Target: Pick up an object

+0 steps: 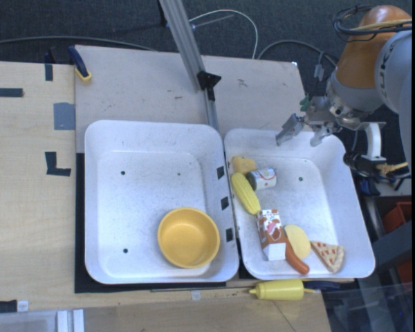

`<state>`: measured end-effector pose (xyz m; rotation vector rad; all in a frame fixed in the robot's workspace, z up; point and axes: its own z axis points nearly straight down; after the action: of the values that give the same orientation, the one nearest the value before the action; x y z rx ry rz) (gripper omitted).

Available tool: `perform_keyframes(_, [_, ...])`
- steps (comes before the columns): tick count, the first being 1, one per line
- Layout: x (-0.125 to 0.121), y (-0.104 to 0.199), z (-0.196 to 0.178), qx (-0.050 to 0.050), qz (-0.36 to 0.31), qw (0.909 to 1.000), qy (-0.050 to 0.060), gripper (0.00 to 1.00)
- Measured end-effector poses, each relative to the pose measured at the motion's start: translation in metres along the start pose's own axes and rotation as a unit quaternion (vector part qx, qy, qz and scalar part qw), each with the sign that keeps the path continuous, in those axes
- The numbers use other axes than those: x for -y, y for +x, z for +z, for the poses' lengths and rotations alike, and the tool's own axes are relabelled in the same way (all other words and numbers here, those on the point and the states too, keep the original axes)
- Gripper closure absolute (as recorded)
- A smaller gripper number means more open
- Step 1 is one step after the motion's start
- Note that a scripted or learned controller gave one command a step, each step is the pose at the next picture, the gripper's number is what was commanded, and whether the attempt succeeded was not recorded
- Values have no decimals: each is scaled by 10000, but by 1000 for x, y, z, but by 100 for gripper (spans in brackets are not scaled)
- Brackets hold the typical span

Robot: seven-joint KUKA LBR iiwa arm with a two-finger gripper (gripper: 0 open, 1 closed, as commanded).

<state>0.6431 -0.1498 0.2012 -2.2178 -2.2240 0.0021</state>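
Two white bins sit side by side. Nearest, a yellow bottle (pixel 279 290) lies on the bench edge, just outside the right bin (pixel 332 185). Inside that bin's near end: pizza slice (pixel 328 255), sausage (pixel 297 261), yellow disc (pixel 297 240), carton (pixel 270 233), all close together. Farther along its left wall: corn (pixel 245 193), with a small can (pixel 263 178) touching it, and a yellow lump (pixel 243 164) beyond. Left bin (pixel 152 158) holds a yellow bowl (pixel 188 237) at its near right. Gripper (pixel 303 132) hovers over the right bin's far rim, fingers spread, nothing between them.
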Motion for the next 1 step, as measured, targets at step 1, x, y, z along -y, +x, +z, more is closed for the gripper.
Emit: perform_keyframes(1, [0,0,0,2,1,10000,2,0])
